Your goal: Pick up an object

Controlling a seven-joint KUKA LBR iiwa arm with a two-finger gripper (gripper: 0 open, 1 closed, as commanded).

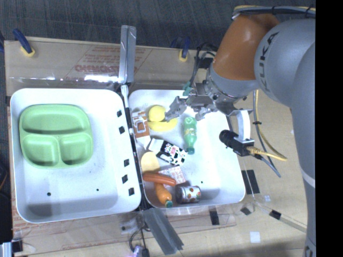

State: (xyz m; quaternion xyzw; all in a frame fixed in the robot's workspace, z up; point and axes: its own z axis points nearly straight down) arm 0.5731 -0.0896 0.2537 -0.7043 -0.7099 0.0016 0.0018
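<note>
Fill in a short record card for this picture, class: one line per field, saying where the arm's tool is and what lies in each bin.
tool: open, fingers spread, holding nothing
tool position: over the far part of the right bin, above the green bottle
left bin: a green divided tray
right bin, far end: yellow fruit beside the green bottle
right bin, middle: black and white patterned item
right bin, near end: orange carrot-like item and a small can
</note>
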